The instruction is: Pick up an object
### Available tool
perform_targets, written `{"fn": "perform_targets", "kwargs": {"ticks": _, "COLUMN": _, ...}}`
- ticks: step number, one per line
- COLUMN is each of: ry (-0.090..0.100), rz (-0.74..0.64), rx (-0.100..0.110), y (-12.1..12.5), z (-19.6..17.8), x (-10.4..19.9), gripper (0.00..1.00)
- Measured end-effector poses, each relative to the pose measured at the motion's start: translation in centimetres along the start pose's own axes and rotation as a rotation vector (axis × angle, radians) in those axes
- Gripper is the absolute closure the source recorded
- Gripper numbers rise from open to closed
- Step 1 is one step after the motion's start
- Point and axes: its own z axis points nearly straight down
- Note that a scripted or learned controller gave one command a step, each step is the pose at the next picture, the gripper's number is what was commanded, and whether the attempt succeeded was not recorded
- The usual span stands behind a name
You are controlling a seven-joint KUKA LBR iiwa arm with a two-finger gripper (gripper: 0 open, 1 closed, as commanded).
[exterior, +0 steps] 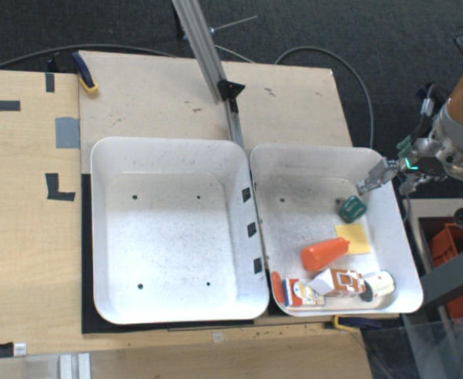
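Nothing is held between the fingers (pixel 395 176), seen parted at the right bin's (pixel 310 158) upper right rim. Just below left lies a green object (pixel 351 208), untouched. The approach step is judged underway; a descent over it and a closing are called for next

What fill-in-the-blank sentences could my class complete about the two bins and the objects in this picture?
1. All the objects lie in the ____ bin.
2. The cone is coloured ____.
3. The yellow sponge lies beside the cone, and the green block lies ____ the sponge in the picture.

Missing words: right; orange; above
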Motion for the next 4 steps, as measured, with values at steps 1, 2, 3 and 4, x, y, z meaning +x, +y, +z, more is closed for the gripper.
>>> {"fn": "perform_targets", "kwargs": {"ticks": 1, "ry": 0.001, "rz": 0.002, "rx": 0.006, "y": -0.1, "z": 6.2, "x": -0.6, "gripper": 0.0}}
{"fn": "perform_targets", "kwargs": {"ticks": 2, "ry": 0.002, "rz": 0.001, "rx": 0.007, "y": 0.1, "z": 12.6, "x": -0.7, "gripper": 0.0}}
{"fn": "perform_targets", "kwargs": {"ticks": 3, "ry": 0.002, "rz": 0.001, "rx": 0.006, "y": 0.8, "z": 18.7, "x": -0.4, "gripper": 0.0}}
{"fn": "perform_targets", "kwargs": {"ticks": 4, "ry": 0.0, "rz": 0.0, "rx": 0.002, "y": 0.9, "z": 17.3, "x": -0.4, "gripper": 1.0}}
